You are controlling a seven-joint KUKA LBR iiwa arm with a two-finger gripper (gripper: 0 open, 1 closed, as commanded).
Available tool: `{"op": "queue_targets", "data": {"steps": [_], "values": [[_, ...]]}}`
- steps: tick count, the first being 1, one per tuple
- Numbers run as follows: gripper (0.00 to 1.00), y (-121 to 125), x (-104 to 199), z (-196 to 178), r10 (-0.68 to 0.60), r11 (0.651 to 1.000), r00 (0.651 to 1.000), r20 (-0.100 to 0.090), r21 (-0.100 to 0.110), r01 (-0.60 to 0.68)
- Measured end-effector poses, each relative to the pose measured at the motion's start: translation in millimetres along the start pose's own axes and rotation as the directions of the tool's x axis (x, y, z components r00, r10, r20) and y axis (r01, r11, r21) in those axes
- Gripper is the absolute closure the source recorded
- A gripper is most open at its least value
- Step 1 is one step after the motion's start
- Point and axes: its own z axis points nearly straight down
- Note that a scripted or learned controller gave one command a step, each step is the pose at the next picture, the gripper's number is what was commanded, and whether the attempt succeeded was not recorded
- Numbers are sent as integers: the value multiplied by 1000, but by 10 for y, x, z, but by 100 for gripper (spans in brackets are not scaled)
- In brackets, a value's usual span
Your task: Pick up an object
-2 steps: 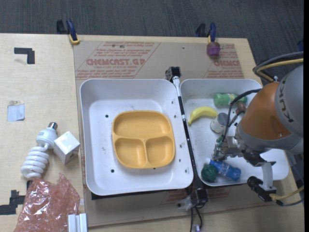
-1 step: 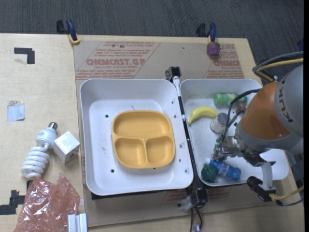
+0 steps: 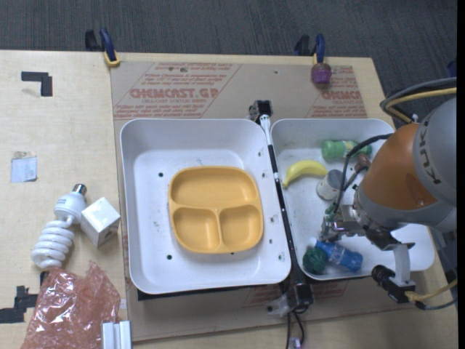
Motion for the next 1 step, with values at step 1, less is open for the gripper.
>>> {"op": "queue_targets", "data": {"steps": [1], "values": [[0,-1,-6,0,0,1000,1000,0,0,0]]}}
